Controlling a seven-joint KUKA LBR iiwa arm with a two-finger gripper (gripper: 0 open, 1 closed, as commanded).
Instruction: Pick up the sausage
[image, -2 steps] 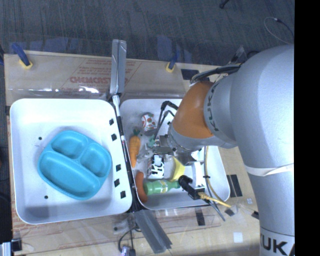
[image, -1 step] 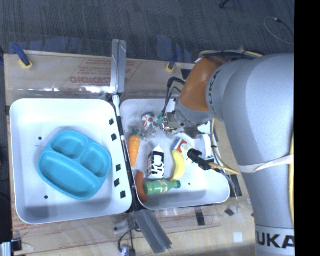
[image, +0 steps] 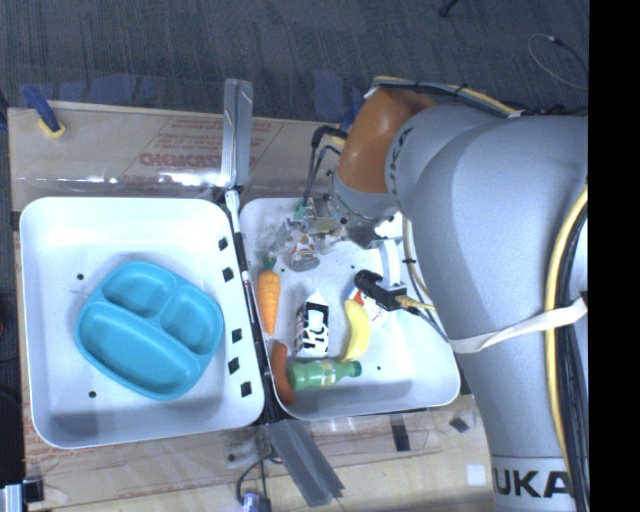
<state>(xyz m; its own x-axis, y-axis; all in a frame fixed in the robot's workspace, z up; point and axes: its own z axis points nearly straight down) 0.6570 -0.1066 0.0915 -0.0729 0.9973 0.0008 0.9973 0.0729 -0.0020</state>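
The sausage (image: 280, 370) is a short reddish-brown piece lying against the left wall of the right bin (image: 425, 385), near its front corner, partly tucked behind a green bottle (image: 322, 373). My gripper (image: 300, 243) hangs low over the back left corner of the same bin, well behind the sausage and just beyond the top of an orange carrot (image: 268, 300). Nothing shows between its tips.
A black-and-white carton (image: 314, 328) and a yellow banana (image: 355, 331) lie mid-bin between gripper and sausage. The left bin (image: 50, 400) holds a blue divided plate (image: 150, 325). The grey arm covers the right bin's back right part.
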